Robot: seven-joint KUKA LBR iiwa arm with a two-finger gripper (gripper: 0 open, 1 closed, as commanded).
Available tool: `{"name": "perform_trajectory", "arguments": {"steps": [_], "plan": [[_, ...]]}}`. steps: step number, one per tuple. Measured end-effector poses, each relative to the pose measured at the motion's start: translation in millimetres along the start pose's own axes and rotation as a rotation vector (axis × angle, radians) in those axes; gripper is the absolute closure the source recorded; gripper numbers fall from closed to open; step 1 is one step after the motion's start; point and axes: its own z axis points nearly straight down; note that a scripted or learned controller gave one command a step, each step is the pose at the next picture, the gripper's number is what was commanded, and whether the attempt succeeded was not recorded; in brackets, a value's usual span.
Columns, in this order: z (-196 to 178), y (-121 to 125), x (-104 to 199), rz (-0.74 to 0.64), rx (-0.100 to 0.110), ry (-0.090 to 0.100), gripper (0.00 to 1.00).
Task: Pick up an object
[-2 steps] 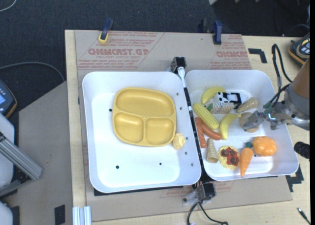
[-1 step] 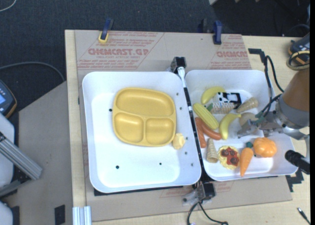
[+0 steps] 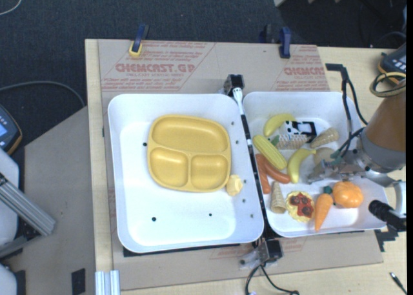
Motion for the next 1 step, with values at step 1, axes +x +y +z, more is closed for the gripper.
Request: {"name": "perform_trajectory", "arguments": {"steps": [1], "plan": [[-11.7, 0.7, -0.5, 0.001, -0.004, -0.002, 1.0]]}}
